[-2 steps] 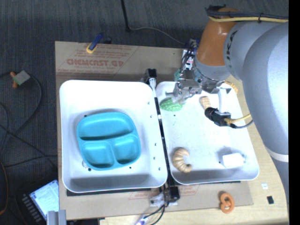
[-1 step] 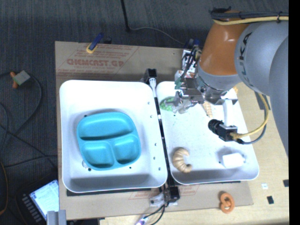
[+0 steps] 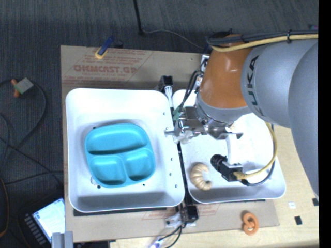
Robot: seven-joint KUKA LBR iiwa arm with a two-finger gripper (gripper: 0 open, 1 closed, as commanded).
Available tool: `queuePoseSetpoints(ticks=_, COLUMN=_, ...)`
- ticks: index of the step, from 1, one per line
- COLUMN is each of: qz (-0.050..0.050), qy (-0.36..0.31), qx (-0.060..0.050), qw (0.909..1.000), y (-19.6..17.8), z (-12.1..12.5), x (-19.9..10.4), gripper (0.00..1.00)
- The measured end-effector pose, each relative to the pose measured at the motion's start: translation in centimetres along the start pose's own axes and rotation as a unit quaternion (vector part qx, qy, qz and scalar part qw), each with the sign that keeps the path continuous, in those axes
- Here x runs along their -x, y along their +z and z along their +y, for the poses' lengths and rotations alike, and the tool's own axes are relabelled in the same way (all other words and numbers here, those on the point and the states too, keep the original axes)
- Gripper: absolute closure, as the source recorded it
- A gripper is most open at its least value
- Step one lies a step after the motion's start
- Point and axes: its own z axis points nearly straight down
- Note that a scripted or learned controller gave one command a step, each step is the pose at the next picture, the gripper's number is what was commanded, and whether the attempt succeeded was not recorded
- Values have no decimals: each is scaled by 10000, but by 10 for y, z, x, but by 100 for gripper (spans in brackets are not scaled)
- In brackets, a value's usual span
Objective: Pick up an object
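A tan, croissant-shaped object [image 3: 200, 175] lies near the front left corner of the right bin [image 3: 269, 190]. A blue divided tray [image 3: 120, 154] lies flat in the middle of the left bin [image 3: 77, 107]. My gripper [image 3: 205, 131] hangs over the left part of the right bin, close to the wall between the bins and a little behind the croissant shape. The wrist and its orange band [image 3: 225, 81] hide what is under the gripper. Nothing shows as held.
The grey arm covers the back and right of the right bin. A small orange ring [image 3: 250, 222] lies on the bench in front of that bin. A blue and yellow item [image 3: 105, 46] sits on the board behind the left bin.
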Motion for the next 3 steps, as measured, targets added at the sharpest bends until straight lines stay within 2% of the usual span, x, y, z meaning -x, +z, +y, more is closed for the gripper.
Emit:
queuePoseSetpoints(ticks=1, qz=-2, qy=0, qx=-4, qw=10000, y=-3, z=-33, x=-26, gripper=100)
queuePoseSetpoints(ticks=2, qz=-3, qy=-3, qx=-10, qw=10000, y=16, z=-34, x=-71, gripper=100)
queuePoseSetpoints(ticks=3, qz=-10, qy=8, qx=-3, qw=10000, y=44, z=21, x=-29, gripper=100)
